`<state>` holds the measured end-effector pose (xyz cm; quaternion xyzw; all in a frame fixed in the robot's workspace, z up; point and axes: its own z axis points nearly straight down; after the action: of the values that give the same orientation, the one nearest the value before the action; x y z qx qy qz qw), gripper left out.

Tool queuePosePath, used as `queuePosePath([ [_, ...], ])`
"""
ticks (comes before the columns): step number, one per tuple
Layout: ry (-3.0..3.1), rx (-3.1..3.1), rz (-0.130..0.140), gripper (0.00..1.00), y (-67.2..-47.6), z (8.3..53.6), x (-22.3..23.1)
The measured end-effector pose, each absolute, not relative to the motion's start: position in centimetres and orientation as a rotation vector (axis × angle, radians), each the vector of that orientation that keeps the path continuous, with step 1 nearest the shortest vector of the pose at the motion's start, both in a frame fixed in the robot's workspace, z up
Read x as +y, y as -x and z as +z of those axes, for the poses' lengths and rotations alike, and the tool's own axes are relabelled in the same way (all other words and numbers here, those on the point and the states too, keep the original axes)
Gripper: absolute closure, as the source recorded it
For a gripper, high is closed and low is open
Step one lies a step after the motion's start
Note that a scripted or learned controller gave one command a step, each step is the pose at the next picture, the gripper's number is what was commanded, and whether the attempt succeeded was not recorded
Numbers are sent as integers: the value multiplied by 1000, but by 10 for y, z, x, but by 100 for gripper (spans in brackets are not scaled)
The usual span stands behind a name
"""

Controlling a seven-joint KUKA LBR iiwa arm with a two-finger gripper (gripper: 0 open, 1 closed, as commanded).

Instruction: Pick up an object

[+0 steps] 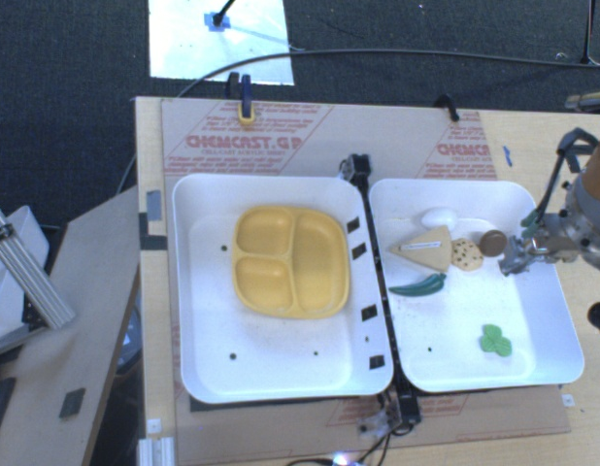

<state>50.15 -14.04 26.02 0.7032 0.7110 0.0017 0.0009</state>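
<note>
Several small objects lay in the right bin [548,352], the brown disc [492,243] nearest the gripper [521,257], which hovered at the bin's right edge, seemingly empty, its opening unclear.

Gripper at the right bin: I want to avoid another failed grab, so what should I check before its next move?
1. Gripper carries nothing: cannot tell, fingertips too small to read.
2. Nearest target, the brown round piece, unobstructed from the right: ok.
3. Brown piece apart from the cookie: not ok, close or touching.
4. Green pepper and green leafy piece lie apart: ok.
5. Gripper inside the right bin's wall: ok.
</note>
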Motion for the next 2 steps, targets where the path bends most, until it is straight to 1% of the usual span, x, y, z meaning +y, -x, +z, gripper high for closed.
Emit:
queuePosePath([
  [1,-2210,2233,4,100,-519,245,-85],
  [2,-2209,2233,5,100,-543,245,-25],
])
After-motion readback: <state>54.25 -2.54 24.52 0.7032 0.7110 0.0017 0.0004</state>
